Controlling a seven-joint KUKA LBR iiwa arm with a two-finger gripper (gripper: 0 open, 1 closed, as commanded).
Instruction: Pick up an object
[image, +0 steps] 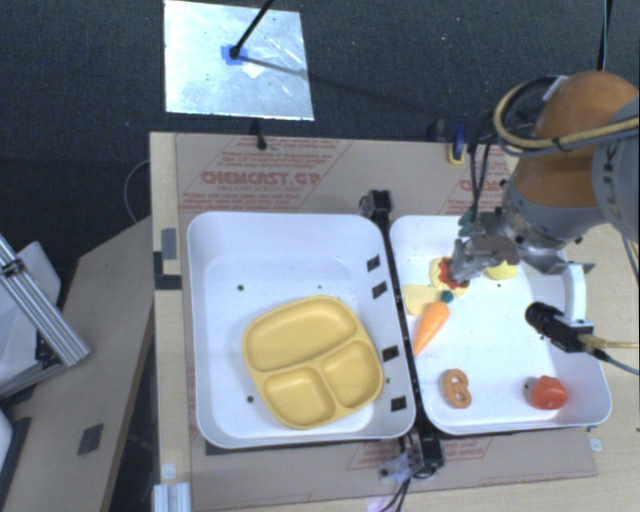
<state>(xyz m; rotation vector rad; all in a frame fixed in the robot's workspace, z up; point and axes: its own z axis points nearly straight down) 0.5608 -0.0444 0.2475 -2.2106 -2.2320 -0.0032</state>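
**Gripper down among toys at back of right bin; grasp unconfirmed**

The left bin (215, 250) bears a yellow divided tray (312, 360). In the right bin (590, 400), the gripper (466, 266) sits low over a small cluster of red and yellow toys (442, 272), just above the carrot (430, 325). Whether the claw is wide or closed, I cannot tell. Judged step: descent for the grasp. Next move calls for closing squarely, then a straight lift. The pretzel (456, 388) and red pepper (547, 393) lie well apart.

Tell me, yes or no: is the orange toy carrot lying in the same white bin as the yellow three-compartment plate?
No. The orange toy carrot lies in the right white bin, while the yellow three-compartment plate sits in the left white bin.
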